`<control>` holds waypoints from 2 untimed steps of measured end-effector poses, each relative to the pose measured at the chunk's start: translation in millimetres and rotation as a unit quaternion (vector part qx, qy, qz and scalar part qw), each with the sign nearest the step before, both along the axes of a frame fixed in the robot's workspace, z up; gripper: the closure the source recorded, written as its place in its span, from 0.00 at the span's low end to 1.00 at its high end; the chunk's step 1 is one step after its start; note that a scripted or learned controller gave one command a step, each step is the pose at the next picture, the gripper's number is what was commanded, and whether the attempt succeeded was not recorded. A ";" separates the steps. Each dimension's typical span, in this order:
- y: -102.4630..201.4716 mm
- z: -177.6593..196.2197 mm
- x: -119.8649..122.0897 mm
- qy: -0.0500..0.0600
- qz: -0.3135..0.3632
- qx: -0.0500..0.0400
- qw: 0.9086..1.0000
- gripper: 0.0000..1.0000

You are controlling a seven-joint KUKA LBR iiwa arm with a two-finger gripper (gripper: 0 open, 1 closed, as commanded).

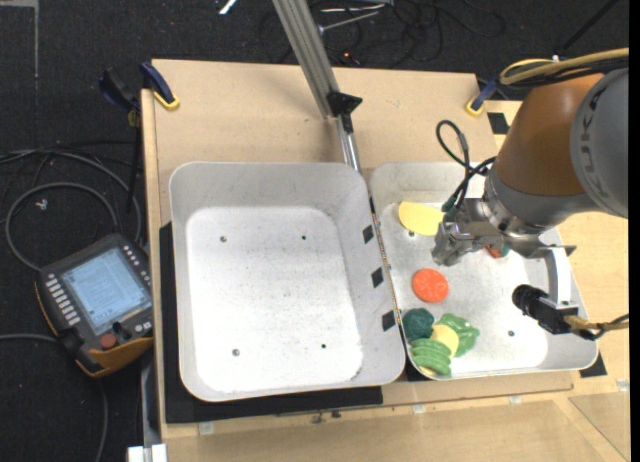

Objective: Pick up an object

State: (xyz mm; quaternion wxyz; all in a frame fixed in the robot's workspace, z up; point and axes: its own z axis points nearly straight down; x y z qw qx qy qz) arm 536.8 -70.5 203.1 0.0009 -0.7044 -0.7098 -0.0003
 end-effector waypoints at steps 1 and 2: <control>53.5 -3.8 -1.2 0.000 0.000 0.000 1.000 1.00; 105.1 7.2 -15.1 0.000 0.001 0.000 1.000 1.00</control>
